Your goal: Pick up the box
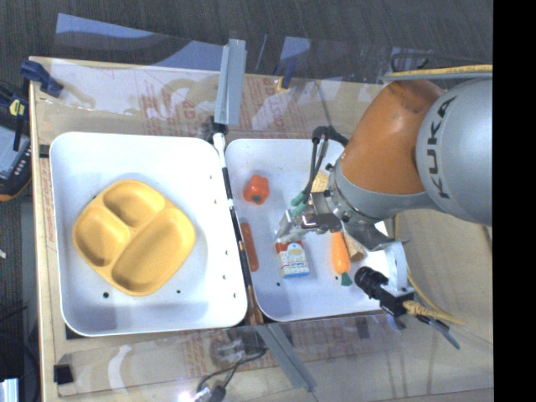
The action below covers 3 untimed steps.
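Note:
The box (294,260) is a small white, blue and red carton lying flat in the right bin (276,304), near its middle. My gripper (298,223) hangs just above the box's far end, below the grey arm with its orange band (394,145). The box's near part shows plainly on the bin floor, and its far edge lies right under the gripper's tip. I cannot tell whether the gripper touches the box.
An orange carrot (339,254) lies just right of the box. A red pepper (257,188) and a brown-red sausage (249,245) sit to the left, by the bin's wall. The left bin (67,300) holds a yellow divided plate (134,237).

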Each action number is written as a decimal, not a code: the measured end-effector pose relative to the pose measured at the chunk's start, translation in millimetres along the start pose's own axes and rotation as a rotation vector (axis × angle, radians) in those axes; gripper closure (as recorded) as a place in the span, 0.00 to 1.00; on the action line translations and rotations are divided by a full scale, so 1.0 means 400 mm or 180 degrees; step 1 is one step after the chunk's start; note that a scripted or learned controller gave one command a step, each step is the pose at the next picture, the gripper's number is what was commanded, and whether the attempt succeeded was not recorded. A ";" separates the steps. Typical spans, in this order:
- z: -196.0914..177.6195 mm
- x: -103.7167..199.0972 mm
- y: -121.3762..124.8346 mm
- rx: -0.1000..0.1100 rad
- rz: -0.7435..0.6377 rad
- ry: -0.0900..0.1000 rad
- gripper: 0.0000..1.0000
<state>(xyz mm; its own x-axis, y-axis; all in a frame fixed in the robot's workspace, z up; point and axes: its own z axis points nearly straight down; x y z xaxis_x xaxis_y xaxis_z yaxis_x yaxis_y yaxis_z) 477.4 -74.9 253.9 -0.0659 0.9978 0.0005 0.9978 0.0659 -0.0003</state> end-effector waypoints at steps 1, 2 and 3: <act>0.000 -0.001 0.000 0.0001 0.0002 -0.0001 0.00; 0.161 -0.153 -0.014 0.0016 0.0370 -0.0001 0.00; 0.396 -0.190 0.048 -0.0021 0.0042 -0.0017 0.00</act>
<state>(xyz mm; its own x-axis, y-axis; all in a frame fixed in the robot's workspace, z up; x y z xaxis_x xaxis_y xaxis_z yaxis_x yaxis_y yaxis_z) 501.6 -149.4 95.4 -0.0527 0.9986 -0.0050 0.9986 0.0528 0.0064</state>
